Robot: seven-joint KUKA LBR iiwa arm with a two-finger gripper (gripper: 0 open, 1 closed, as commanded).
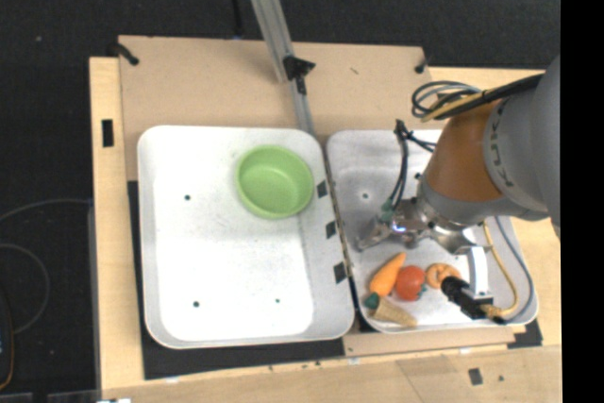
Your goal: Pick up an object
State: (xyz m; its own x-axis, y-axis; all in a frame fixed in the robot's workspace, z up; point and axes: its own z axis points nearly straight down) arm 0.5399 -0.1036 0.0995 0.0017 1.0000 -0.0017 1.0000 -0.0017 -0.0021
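My gripper (pixel 382 231) hangs low in the middle of the right bin (pixel 363 165), under the grey arm with its orange band. Just below it lie an orange carrot (pixel 387 275), a red tomato-like ball (pixel 410 283) and a small orange piece (pixel 439 274), all close together. A tan cone with a green end (pixel 392 314) rests against the bin's front wall. The gripper is above and slightly left of the carrot, and I see nothing held in it.
A green bowl (pixel 275 182) stands upright in the upper right part of the left bin (pixel 189 278). A slanted metal rod (pixel 269 9) rises from the back of the bench between the bins.
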